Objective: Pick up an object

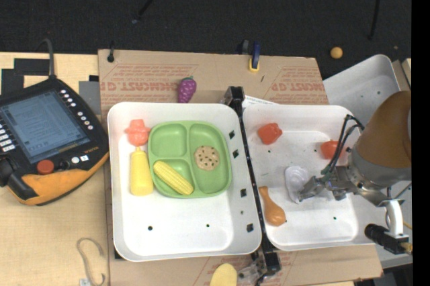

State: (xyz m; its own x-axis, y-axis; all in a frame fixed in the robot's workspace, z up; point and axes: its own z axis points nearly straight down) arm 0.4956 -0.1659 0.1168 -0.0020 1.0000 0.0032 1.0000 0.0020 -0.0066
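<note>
The right bin (336, 227) holds a red toy (269, 133) at its back left. A second red piece (329, 149) lies partly behind the arm's cables. There is also a pale translucent object (294, 178) near the middle and a tan drumstick-shaped toy (272, 207) at the front left. My gripper (308, 191) reaches in from the right and is low in this bin. Its tip sits right beside the translucent object, on its lower right. Whether they touch I cannot tell.
The left bin (175, 234) carries a green divided plate (176, 138) with a cookie (206, 158) and a corn cob (173, 177), plus a yellow bottle (140, 172) and a pink toy (136, 132). Purple grapes (187, 88) lie behind the bins. A yellow fruit (224, 274) lies in front. A teach pendant (47, 137) sits at left.
</note>
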